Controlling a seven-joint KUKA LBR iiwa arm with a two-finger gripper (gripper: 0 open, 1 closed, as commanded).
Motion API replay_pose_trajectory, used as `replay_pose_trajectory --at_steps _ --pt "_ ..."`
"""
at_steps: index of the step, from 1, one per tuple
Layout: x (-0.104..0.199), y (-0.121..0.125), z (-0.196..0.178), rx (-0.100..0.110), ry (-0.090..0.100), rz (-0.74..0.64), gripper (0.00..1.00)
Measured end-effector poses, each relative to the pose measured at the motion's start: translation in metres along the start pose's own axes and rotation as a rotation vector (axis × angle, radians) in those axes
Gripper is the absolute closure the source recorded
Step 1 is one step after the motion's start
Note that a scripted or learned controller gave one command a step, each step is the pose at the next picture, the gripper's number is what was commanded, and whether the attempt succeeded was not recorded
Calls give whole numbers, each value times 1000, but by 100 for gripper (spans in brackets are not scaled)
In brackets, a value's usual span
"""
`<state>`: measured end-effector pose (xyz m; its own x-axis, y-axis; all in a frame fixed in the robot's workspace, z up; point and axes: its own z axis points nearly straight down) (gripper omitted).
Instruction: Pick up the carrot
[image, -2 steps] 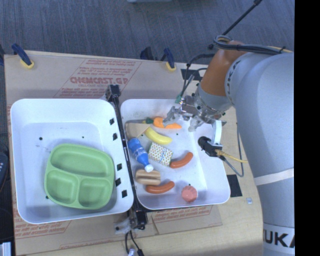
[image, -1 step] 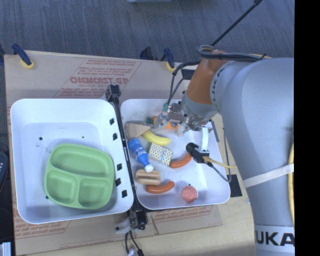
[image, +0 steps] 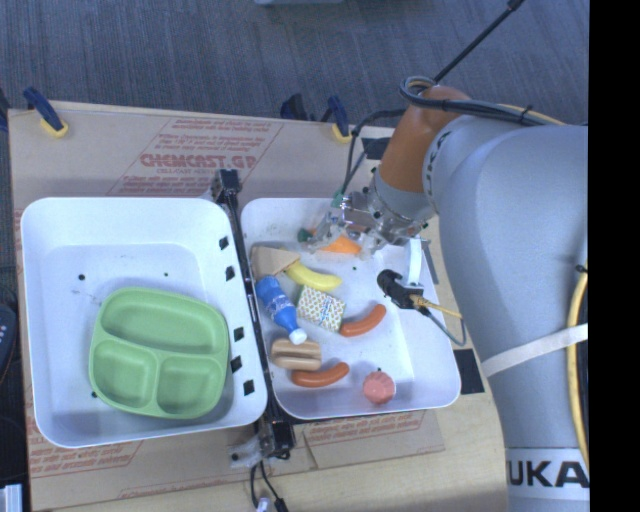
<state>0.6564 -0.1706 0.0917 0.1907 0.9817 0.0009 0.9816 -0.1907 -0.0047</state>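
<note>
One carrot (image: 343, 246) in right bin (image: 432, 372), orange wedge right at gripper (image: 350, 226) tips, just under them. Grasp step underway imo. Jaws: can't tell, spread or clamped. Banana (image: 312, 276) just below carrot. Next: confirm clamp, lift straight up.

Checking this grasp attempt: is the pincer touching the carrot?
Cannot tell. In the camera view the pincer sits right over the carrot in the right bin, but its metal parts hide any contact or gap.
</note>
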Motion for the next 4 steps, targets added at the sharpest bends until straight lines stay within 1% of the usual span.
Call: replay_pose_trajectory --at_steps 1,2,3,4 --pt "1 0 -10 5 0 -5 100" --pt "1 0 -10 5 0 -6 0" --pt "17 -67 1 1 -1 70 0" --pt "-29 -2 -34 -3 -1 -32 0"
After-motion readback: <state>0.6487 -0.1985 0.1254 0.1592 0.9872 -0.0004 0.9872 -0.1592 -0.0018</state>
